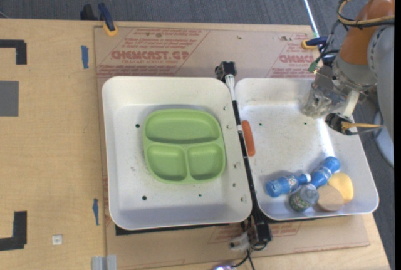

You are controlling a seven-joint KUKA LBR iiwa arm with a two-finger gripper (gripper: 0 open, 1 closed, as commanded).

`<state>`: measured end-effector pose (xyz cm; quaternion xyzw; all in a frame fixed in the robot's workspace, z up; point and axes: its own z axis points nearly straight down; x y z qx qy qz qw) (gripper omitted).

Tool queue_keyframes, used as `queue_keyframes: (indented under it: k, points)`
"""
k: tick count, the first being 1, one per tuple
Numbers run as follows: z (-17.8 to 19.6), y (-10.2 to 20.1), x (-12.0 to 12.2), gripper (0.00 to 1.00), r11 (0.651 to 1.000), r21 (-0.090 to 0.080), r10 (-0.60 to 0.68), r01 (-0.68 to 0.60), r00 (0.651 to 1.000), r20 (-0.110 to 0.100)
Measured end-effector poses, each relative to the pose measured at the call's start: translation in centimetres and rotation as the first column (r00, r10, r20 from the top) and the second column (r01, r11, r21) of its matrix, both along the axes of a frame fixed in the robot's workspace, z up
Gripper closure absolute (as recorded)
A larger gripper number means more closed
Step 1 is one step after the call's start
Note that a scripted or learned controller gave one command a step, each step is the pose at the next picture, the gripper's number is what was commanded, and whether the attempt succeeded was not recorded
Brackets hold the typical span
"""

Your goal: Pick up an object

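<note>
Objects [308, 187] lie bunched in the right bin's [276, 137] near right corner: blue bottles, a grey-green ball, yellowish lumps, all touching. Risk: a grab there nudges neighbours or slips off rounded sides. An orange stick [249, 138] lies by the dividing wall. Farther back, the tool [324, 101] hovers; its state I cannot tell.

1. A cluster of small objects sits in the near right corner of the right bin [276, 106]: a blue bottle [285, 185] lying on its side, a second blue bottle [326, 171] angled beside it.
2. A round greenish-grey item [303, 198] touches a tan rounded piece [330, 200] and a yellow one [341, 185].
3. An orange stick [248, 138] lies along the bin's left wall.
</note>
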<state>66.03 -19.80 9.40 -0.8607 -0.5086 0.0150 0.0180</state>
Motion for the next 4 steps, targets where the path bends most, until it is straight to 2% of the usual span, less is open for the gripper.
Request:
queue_keyframes:
  k: [1, 2, 3, 4]
  points:
    - [0.0, 0.2, 0.0, 0.00, 1.000, 0.005, 0.001, -0.001, 1.000, 0.000]
    - [-0.9, 3.7, -2.4, 0.00, 0.987, -0.015, 0.160, -0.160, 0.986, 0.044]
    - [0.2, 3.6, -2.4, 1.00, 0.987, -0.015, 0.158, -0.158, 0.987, 0.042]
    - [13.3, 9.0, -0.1, 1.00, 0.991, -0.016, 0.135, -0.134, 0.990, 0.047]
